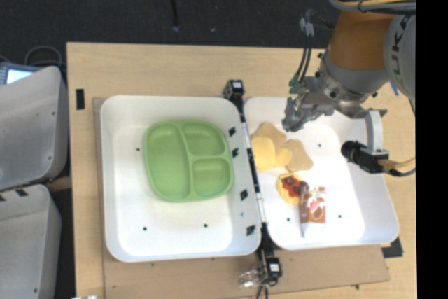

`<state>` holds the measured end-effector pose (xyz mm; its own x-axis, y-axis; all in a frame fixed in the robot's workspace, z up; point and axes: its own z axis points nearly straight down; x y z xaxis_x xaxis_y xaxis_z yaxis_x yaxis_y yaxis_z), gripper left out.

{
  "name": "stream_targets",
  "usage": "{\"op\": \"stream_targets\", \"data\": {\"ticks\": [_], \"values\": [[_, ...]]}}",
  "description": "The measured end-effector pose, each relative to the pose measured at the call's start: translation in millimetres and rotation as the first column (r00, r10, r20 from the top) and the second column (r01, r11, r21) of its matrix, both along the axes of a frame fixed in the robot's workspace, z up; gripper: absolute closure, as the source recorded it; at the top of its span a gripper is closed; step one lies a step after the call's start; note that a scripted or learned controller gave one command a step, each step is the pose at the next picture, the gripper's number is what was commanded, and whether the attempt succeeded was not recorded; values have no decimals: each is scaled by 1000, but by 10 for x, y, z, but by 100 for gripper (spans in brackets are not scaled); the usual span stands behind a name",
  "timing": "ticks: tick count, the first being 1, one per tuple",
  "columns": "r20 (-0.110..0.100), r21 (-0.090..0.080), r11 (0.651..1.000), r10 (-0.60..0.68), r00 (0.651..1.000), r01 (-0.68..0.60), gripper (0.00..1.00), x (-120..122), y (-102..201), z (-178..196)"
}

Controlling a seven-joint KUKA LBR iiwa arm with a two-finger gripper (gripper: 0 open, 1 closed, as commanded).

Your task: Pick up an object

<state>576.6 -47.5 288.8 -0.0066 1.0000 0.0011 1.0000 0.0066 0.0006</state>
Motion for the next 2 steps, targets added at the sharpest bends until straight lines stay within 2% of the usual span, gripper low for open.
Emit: {"op": "stream_targets", "data": {"ticks": [2], "values": [[-3,0,1000,0,1000,0,100,51,1002,-250]]}}
